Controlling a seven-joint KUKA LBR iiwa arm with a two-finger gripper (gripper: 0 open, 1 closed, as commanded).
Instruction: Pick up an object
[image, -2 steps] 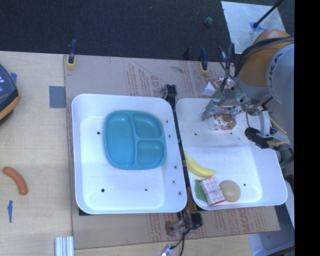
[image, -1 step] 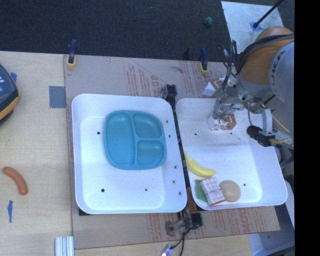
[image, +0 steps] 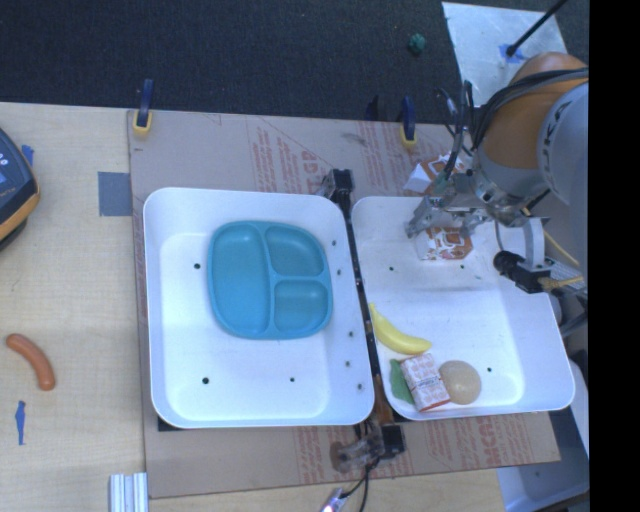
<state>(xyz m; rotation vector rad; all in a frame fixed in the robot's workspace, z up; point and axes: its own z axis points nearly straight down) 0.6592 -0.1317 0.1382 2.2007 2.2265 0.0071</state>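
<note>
Light: bright, even, overhead.
Shadows: soft, short.
Glare: white bins (image: 170, 300) slightly washed out.
Focus: mildly soft throughout.

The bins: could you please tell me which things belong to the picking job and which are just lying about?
Job: gripper, packet under it, banana, carton, round bun, right bin.
Lying about: blue tray, left bin, sausage, clamps.

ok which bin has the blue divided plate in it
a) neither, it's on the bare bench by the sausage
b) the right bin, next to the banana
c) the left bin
c: the blue divided plate lies flat inside the left bin, while the banana lies in the right bin and the sausage lies out on the bench.
</note>
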